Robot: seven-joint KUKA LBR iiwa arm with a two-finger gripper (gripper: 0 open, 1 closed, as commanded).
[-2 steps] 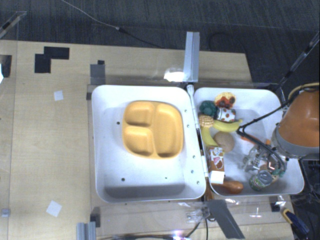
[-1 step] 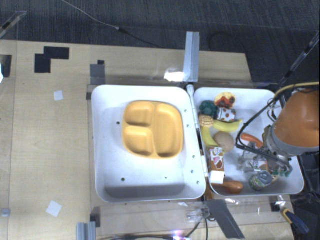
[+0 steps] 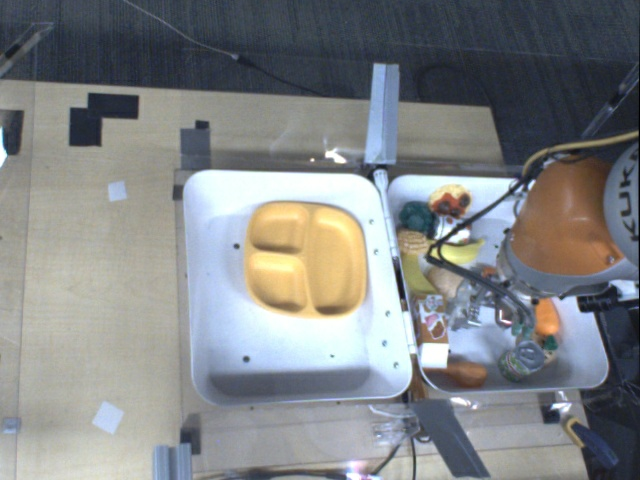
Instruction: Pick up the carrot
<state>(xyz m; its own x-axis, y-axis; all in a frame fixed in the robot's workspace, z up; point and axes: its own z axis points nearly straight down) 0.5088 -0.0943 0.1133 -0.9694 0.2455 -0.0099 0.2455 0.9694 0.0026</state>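
Wooden bench (image 3: pixel 90 298), two white bins. Left bin (image 3: pixel 215 268): yellow divided plate (image 3: pixel 305 258). Right bin (image 3: pixel 590 363): carrot (image 3: pixel 547 319) just beside gripper (image 3: pixel 480 308); finger state indiscernible.

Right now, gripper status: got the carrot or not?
Gripper: low in the right bin, open or shut cannot be told; no carrot seen in it.

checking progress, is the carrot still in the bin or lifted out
In the bin. The carrot lies in the right bin beside the arm's wrist, not visibly between any fingers.
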